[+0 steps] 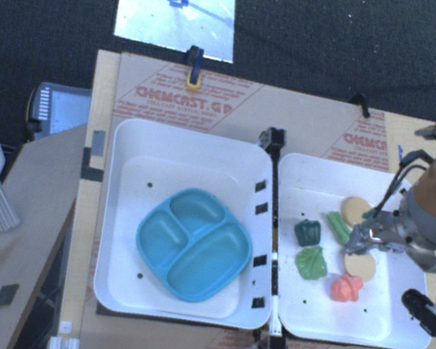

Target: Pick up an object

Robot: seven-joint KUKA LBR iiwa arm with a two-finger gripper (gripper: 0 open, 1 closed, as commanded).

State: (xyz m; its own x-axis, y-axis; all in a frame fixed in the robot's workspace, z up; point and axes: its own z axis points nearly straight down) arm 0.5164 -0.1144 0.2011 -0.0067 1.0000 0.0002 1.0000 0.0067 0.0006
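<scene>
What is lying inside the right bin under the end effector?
Under the end effector in the right bin a pale round piece shows partly. A green strip lies beside it. The arm hides the rest.

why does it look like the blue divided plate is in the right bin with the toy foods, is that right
Not quite. The camera view shows the blue divided plate alone in the left bin; the toy foods lie in the right bin, where the pincer is.

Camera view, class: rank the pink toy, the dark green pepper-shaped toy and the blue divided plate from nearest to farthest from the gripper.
1. Pink toy, right bin, just below the gripper.
2. Dark green pepper-shaped toy, right bin, toward the divider.
3. Blue divided plate, left bin.
</scene>
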